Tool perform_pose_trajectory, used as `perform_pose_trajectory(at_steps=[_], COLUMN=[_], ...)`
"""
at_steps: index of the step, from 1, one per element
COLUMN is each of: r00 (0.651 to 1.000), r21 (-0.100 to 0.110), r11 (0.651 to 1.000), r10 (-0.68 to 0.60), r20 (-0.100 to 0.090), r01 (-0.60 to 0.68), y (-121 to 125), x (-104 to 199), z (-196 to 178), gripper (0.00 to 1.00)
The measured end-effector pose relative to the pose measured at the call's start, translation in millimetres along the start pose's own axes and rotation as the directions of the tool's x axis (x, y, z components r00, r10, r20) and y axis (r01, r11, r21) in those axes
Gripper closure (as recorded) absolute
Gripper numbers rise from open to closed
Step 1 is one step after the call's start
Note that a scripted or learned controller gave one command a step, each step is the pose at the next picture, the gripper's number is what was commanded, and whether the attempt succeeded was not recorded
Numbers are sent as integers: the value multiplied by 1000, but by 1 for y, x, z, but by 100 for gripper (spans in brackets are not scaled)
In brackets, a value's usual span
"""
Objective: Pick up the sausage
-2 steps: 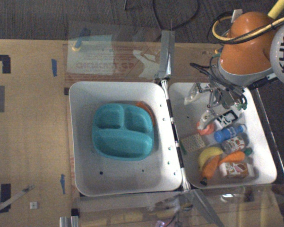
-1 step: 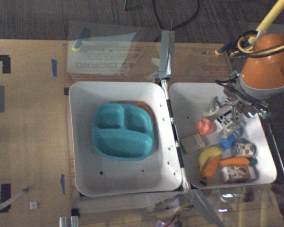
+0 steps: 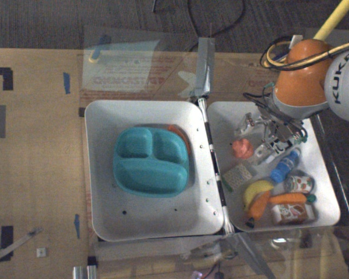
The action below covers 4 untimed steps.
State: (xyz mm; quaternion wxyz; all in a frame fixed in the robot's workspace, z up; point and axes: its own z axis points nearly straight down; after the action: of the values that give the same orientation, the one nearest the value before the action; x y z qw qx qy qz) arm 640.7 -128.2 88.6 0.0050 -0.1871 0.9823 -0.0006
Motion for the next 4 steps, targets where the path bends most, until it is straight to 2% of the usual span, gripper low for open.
perform_pose_trajectory(at_steps=[1,2,3,4], r00=[974,990,990,990], r21=[-2,-2,0,1], r11=[974,990,990,990], r10=[227,138,141,141], r20=[-5,-4,6,3], r01=[-227,-138,-141,-141], y=[-52,-15,-16,32], x=[-9,-24,-26,-4], z=[2,-4,-17,-2], gripper=[0,0,100,100])
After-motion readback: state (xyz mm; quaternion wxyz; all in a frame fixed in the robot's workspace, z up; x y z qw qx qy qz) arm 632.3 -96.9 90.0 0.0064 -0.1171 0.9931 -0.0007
